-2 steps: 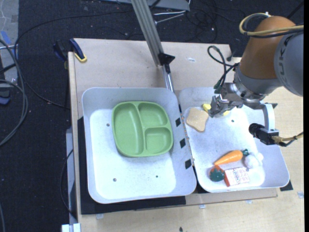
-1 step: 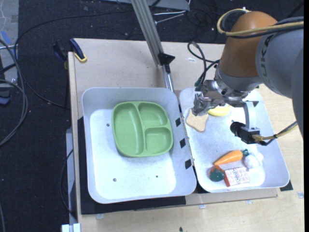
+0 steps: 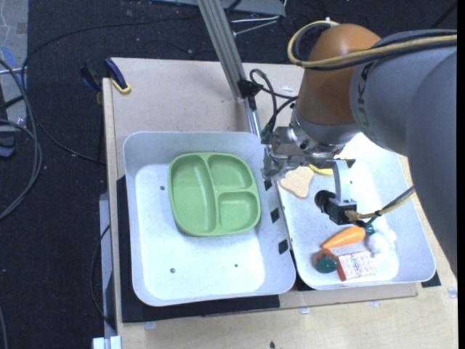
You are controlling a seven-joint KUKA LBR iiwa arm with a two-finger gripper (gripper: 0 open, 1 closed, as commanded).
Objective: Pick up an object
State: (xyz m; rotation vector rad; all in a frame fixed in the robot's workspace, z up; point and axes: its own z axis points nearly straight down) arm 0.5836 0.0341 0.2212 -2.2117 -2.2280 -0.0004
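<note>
Gripper (image 3: 280, 167) sits low at right bin (image 3: 407, 260) left edge, just beside tan flat piece (image 3: 296, 183), likely lining up a pick; jaws state cannot tell; carrot (image 3: 343, 236) and red box (image 3: 356, 266) lie nearer front; green tray (image 3: 215, 193) fills left bin (image 3: 145, 267).

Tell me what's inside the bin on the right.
Right bin holds a tan cookie-shaped piece, toy carrot, green piece and small red-and-white box. The arm covers its far end.

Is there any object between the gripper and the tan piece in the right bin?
Nothing visible does. The gripper hangs at the right bin's left edge, just beside the tan piece; the toy carrot lies farther away.
</note>
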